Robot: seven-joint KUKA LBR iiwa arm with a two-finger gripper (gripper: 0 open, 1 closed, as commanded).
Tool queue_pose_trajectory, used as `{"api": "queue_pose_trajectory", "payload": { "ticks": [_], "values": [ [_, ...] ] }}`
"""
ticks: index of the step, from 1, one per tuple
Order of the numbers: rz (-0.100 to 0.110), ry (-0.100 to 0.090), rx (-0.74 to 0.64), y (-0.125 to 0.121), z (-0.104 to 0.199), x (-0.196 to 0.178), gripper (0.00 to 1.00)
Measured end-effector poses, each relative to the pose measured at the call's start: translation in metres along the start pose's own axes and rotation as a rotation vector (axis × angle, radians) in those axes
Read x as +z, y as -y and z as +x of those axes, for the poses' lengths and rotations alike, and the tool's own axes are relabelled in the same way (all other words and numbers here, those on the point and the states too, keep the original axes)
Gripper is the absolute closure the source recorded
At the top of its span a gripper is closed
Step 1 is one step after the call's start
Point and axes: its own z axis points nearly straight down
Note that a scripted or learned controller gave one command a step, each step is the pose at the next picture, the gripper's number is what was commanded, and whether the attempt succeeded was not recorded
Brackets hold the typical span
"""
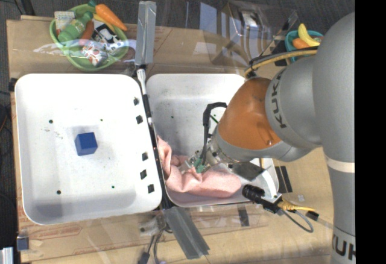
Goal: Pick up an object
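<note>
A pink cloth (199, 181) lies crumpled at the near edge of the right bin (181, 100). My gripper (199, 164) hangs low over the cloth's upper middle, under the orange band of the arm (247, 121). A blue cube (86, 143) rests alone in the left bin (36, 112), far from the gripper.
A green bowl (90, 37) of toy vegetables and packets stands behind the left bin. A clear plastic sheet lies behind the right bin, with yellow and teal items (301, 37) at the far right. Black clips line the wall between the bins.
</note>
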Motion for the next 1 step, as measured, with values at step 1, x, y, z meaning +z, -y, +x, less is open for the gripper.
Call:
{"api": "queue_pose_trajectory", "payload": {
  "ticks": [1],
  "values": [
    [0.007,0.001,0.306,-0.0598,-0.005,-0.0856,1.0]
  ]
}}
